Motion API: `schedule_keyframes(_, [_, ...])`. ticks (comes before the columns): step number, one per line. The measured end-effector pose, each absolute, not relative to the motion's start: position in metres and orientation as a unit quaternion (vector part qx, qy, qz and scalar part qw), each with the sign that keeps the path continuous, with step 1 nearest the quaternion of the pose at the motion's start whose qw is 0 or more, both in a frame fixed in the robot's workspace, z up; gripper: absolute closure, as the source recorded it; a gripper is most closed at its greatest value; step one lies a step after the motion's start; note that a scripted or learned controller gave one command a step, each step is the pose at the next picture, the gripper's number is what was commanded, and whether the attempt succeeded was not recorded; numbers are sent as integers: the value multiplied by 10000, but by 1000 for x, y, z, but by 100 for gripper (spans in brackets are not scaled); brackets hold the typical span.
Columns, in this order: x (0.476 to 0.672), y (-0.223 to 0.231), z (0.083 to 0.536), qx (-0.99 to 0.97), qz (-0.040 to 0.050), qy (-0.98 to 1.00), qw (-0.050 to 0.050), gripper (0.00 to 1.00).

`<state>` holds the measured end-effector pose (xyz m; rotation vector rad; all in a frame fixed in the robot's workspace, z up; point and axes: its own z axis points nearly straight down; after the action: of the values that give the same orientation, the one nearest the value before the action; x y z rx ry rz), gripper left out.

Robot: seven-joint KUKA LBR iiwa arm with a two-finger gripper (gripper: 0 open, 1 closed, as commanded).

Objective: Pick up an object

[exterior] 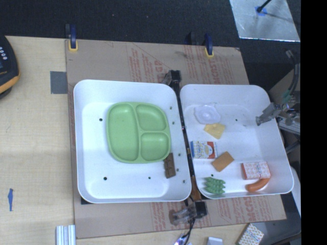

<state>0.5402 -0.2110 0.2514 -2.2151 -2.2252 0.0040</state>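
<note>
Objects untouched in right bin [276, 137]: cheese wedge [215, 130], carton [203, 149], cracker [223, 161], sausage [257, 185]. Pincer [261, 118] at bin's right rim, grip state unreadable. Nothing lifted; approach, grasp, lift all ahead.

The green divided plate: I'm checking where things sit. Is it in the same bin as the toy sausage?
No. The green divided plate lies in the left bin, while the sausage lies in the right bin.

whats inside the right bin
The right bin holds a yellow wedge, small carton, tan block, green toy, red-white box and sausage.
</note>
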Motion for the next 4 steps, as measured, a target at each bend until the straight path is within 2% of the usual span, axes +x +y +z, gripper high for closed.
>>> schedule_keyframes(1, [471,-111,164,-7029,34,-7112,99,0])
schedule_keyframes(2, [475,-102,87,-7050,23,-7092,40,0])
schedule_keyframes(3, [538,-100,92,-7045,-8,-7097,-11,0])
schedule_keyframes(4, [572,-101,92,-7052,-3,-7090,-3,0])
